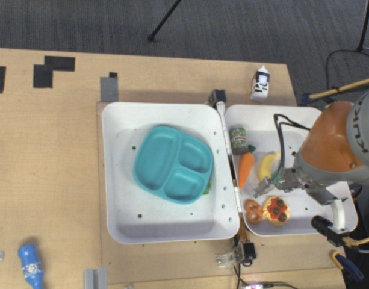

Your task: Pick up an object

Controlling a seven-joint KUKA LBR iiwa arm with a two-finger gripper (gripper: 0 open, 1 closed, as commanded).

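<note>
The jaws [263,188] sit low in the right-hand shallow white plastic bin [347,215], their metal tips pointing toward nine o'clock; whether they are spread or pressed together cannot be told at this slant, and nothing is seen between them. Just at twelve o'clock of the tips lies a small yellow banana-shaped toy [267,164], and at eleven o'clock an orange toy carrot with a green top [245,166], lying lengthwise beside the bin's left wall. At six o'clock of the tips rests a round pizza-like toy with dark spots [276,210], and at seven o'clock a brown pretzel-shaped toy [253,209] beside it. A small green-labelled can [238,138] lies near the bin's upper left corner, at twelve o'clock of the carrot. The grey arm with its orange band [331,143] covers the right part of this bin. At nine o'clock, the left-hand shallow white bin [121,221] bears a teal plastic tray with three compartments [174,163], slightly tilted. On the wooden table [46,179], a small white-and-black bottle-shaped object [260,83] stands at twelve o'clock of the right bin, and a blue bottle-like object [30,264] lies at the far seven o'clock corner.
</note>
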